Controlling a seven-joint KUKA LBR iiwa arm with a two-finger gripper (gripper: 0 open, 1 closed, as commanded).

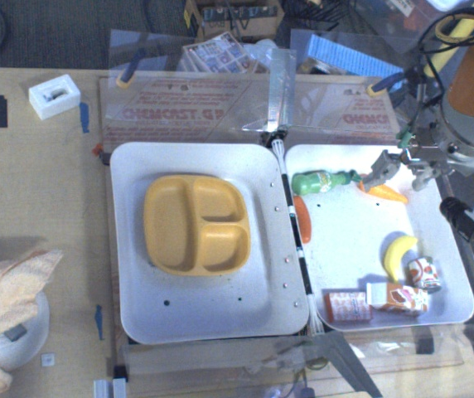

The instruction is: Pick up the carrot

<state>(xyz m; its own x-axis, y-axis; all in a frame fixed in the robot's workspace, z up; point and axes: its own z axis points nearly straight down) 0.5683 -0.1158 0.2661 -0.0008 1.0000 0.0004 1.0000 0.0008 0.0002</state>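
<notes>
Nearest me, along the front wall of the right bin [461, 305], I've got a small red can [349, 306] lying on its side, and just beside it a carton [399, 297] with a second little red-and-white can [424, 274] touching its far end. A banana [398, 255] sits just behind those, curled upright-ish near the right wall.

Over in the left bin [129, 247] there's a yellow divided plate [196, 224], sitting flat in the middle.

Moving back: one carrot [302, 218] lies lengthwise against the divider between the bins, on the right bin's side, well apart from the claw. Beyond it a green bottle [321, 181] lies on its side near the far wall, cap pointing right.

Now the claw. The gripper [401, 171] is at the far right corner of the right bin, fingers spread wide, one finger [379, 169] reaching left and the other down by the right wall. Beneath it I see a second orange carrot [384, 191], lying flat on the bin floor just below the left finger. It is beside that finger, not between the two. I can't tell whether the finger touches it. Nothing is held.
</notes>
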